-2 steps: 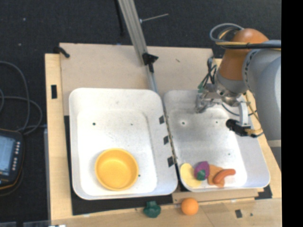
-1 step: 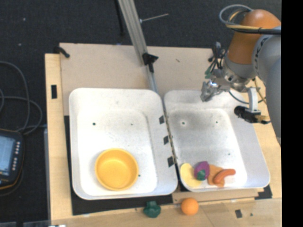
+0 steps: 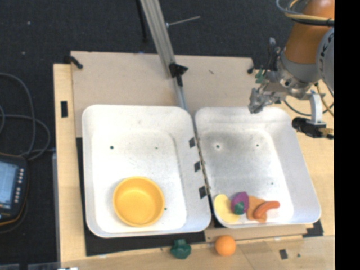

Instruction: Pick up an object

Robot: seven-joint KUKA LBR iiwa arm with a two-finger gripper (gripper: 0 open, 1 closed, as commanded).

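My gripper [image 3: 257,104] hangs over the far rim of the right bin [image 3: 292,151], with nothing visible in it. At that bin's near edge lies a cluster of toy foods: a yellow banana-like piece [image 3: 221,205], a purple piece with a green tip [image 3: 239,201], and an orange-red sausage-shaped piece [image 3: 264,208]. A yellow bowl [image 3: 138,201] sits upright in the near part of the left bin [image 3: 101,134]. The gripper is far from all of these.
On the bench in front of the bins lie an orange ball [image 3: 225,245] and a small green object [image 3: 180,249]. A slanted metal rail [image 3: 160,35] rises behind the bins' shared edge. A tablet [image 3: 10,187] lies at the far left.
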